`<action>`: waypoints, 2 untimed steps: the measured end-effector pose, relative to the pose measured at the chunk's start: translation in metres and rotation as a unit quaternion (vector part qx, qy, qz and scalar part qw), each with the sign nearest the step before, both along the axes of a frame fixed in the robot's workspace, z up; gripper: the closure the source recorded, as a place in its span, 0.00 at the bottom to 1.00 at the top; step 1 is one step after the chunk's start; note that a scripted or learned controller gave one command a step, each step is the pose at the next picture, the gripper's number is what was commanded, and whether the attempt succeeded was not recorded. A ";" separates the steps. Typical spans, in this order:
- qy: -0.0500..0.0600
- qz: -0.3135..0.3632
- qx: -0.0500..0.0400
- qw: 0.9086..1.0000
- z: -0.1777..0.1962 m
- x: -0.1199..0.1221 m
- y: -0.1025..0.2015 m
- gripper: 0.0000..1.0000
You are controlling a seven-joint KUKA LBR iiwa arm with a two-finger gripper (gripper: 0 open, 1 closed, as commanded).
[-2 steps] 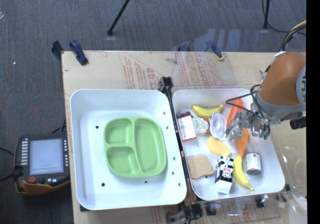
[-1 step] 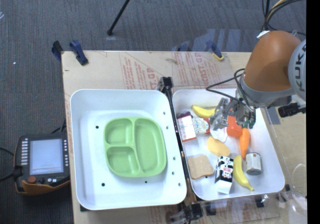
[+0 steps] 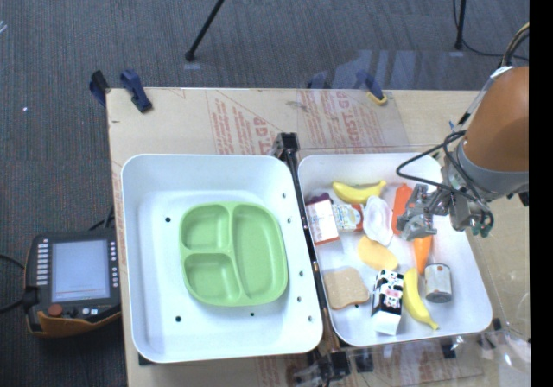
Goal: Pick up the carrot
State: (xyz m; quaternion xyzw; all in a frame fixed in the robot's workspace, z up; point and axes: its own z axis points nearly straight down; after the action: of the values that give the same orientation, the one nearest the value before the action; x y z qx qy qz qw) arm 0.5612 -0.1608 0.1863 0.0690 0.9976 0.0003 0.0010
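The gripper (image 3: 418, 223) hangs over the right bin (image 3: 480, 290), reaching in from the right on the grey arm (image 3: 497, 130) with its orange band. Whether it is wide, narrow or holding anything cannot be told from this angle. The carrot (image 3: 421, 253) lies in that bin just below the gripper, its orange body running downward toward a small can (image 3: 438, 282); whether gripper and carrot touch is unclear. A second orange piece (image 3: 401, 204) lies just left of the gripper. Near them sit a banana (image 3: 359, 192), a white crumpled wrapper (image 3: 378, 219), a slice of bread (image 3: 346, 288) and a black-and-white carton (image 3: 389, 298). The left bin (image 3: 147, 290) holds a green divided plate (image 3: 233, 253) on the bench (image 3: 216, 117).
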 end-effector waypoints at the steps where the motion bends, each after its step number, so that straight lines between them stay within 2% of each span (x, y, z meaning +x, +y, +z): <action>1: -0.009 0.062 -0.002 0.998 -0.075 -0.035 -0.006 1.00; 2: -0.003 0.141 0.000 0.990 0.003 -0.051 0.061 1.00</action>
State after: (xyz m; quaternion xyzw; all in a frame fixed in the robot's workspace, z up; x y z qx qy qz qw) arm 0.5103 -0.0996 0.1891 -0.0723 0.9974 0.0008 0.0040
